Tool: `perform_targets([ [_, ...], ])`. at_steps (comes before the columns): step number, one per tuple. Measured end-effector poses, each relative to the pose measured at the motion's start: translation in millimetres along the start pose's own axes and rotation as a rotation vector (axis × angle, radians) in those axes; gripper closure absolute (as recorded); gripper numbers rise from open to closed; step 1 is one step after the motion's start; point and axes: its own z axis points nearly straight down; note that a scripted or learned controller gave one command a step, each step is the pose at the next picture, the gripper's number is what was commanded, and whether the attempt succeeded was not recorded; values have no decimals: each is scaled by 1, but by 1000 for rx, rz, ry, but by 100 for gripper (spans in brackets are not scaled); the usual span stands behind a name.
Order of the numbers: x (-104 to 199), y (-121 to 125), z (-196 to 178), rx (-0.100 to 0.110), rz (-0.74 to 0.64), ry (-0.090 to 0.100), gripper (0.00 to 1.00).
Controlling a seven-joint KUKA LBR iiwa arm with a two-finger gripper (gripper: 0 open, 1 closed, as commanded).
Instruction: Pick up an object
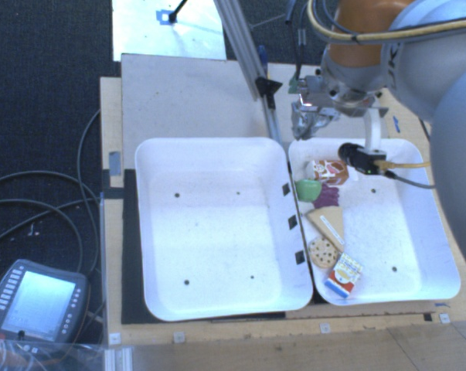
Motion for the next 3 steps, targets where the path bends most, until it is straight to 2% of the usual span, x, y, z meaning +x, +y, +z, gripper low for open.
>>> perform_targets([
  [1,8,-42,-201,-15,1,2,100],
  [2,-17,8,-111,3,5,-1,100],
  [3,-19,30,-42,1,3,0,100],
])
